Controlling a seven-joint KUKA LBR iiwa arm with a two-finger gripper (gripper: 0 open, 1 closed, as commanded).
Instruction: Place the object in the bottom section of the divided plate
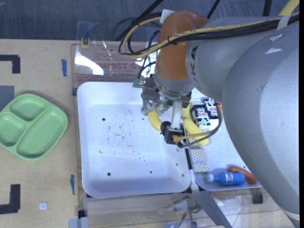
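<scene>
Just under the hand (159, 109), the banana (154, 120) slants top-left to bottom-right.

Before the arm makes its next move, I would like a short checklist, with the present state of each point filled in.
1. Gripper is low, at the right edge of the left bin, over the yellow banana-like object: ok.
2. Object seen between the fingers: cannot tell, the wrist hides them.
3. Green divided plate lies on the bench left of the bins, apart from them: ok.
4. Its large bottom section has nothing in it: ok.
5. Other things in the right bin, the blue bottle and orange item, lie away from the gripper: ok.
6. Cables hang close to the gripper: not ok, possible snag.
</scene>
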